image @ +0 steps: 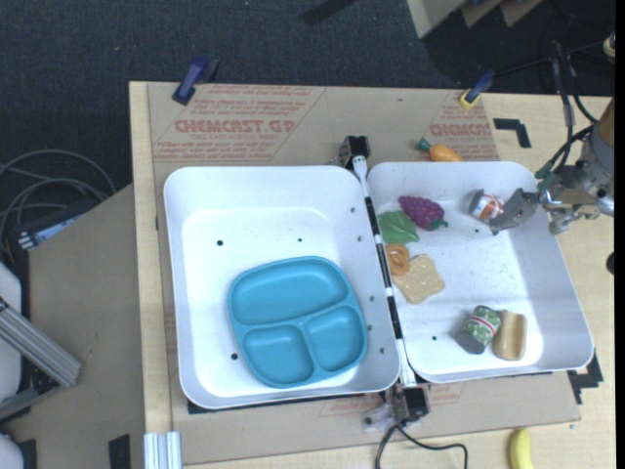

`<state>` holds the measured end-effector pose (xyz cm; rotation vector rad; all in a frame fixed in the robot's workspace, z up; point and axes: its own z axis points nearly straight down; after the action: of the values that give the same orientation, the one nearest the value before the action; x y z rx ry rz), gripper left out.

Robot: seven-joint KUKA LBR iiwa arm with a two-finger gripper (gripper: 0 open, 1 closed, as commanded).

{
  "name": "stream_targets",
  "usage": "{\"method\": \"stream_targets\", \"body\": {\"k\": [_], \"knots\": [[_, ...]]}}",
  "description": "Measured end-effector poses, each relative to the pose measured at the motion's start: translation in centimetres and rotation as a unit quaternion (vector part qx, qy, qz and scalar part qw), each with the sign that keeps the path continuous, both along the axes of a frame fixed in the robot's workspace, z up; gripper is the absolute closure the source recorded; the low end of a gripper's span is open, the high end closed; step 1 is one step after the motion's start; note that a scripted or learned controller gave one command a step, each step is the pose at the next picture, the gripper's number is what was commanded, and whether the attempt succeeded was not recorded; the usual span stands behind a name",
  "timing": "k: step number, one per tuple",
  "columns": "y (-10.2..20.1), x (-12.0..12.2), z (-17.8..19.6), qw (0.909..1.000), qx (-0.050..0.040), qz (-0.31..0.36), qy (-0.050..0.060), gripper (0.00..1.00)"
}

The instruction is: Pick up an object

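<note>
Camera view: you look down at a slant on two white bins side by side; the arm comes in from your right.
Gripper (532,213): over the upper right part of the right bin (547,262). You can see two dark fingers spread apart, one tip near the small can (485,205), the other toward the bin's right wall. Nothing sits between them.
Small can: red, white and silver, just left of the left fingertip; whether they touch, you cannot tell. It lies tipped on its side, long axis roughly left to right, silver end toward the left.
Purple grapes (422,210): left of the can, long axis slanting from upper left to lower right.
Green leaf piece (397,227): touching the grapes on their lower left, near the divider.
Orange ring (397,258): just below the leaf.
Toast slice (419,278): touching the ring's lower right, lying flat.
Green can (478,328): lower right area, on its side.
Bread roll (510,336): against the green can's right side, long axis near vertical in your view.
Left bin (195,223): holds a blue divided plate (296,319).
Bench (146,262): carrot (441,151) above the right bin, banana (520,449) at the bottom edge.
</note>
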<state>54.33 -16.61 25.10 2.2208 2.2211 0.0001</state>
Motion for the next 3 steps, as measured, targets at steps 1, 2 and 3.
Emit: {"method": "stream_targets", "body": {"k": [1, 2, 3], "knots": [[1.4, -2.3, -10.0, 1.0000, 0.0006, 0.000, 0.001, 0.00], [2.3, -6.5, -16.7, 1.0000, 0.0006, 0.000, 0.001, 0.00], [2.5, 10.2, -16.6, 1.0000, 0.0006, 0.001, 0.001, 0.00]]}}
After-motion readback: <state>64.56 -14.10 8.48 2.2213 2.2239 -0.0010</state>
